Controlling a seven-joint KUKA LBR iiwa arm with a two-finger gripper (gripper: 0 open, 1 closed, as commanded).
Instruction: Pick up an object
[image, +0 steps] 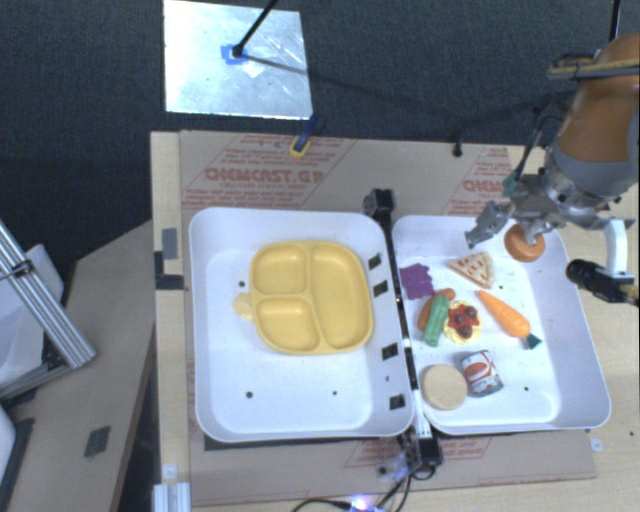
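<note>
Hovering above the right bin (570, 330), the arm (595, 130) overhangs an orange ball (524, 245).

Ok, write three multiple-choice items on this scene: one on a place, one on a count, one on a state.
1. Where does the yellow divided plate lie?
A. in the left bin
B. in the right bin
C. on the brown board

2. How many compartments has the plate?
A. two
B. three
C. five

3. How does the carrot lie?
A. upright on its tip
B. flat on the bin floor
C. across the plate

Answers: 1 A, the plate sits inside the left bin's walls. 2 B, two small wells above one long one. 3 B, it rests lengthwise in the right bin, well below the tool.
</note>
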